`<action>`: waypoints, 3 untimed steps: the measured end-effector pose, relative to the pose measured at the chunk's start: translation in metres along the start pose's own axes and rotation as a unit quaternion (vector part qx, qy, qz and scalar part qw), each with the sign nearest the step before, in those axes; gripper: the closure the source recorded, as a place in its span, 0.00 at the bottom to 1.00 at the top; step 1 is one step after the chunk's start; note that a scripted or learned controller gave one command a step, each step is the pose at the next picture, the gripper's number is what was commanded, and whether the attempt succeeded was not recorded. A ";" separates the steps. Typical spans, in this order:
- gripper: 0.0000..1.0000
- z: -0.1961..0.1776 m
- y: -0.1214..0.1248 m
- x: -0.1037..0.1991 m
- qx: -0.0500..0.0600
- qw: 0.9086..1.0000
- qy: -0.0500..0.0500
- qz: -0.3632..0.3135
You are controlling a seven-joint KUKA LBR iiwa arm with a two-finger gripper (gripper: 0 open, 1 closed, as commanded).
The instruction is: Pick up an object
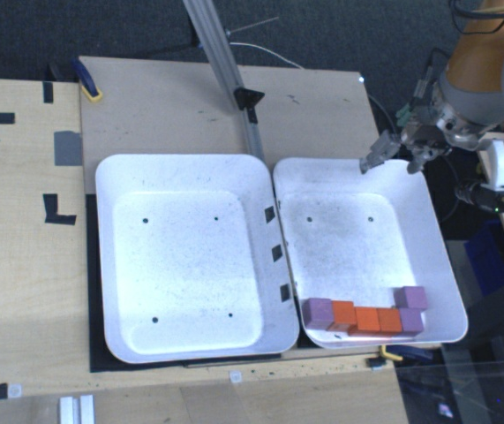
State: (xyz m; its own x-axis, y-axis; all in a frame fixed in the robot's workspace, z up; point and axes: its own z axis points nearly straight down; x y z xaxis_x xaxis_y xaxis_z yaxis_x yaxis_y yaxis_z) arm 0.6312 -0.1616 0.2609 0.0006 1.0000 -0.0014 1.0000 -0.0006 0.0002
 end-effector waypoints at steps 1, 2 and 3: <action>0.00 0.007 0.015 -0.029 0.000 1.000 -0.001 0.000; 0.00 0.000 0.026 -0.042 0.000 1.000 0.000 0.000; 0.00 0.002 0.049 -0.048 0.000 1.000 -0.001 -0.001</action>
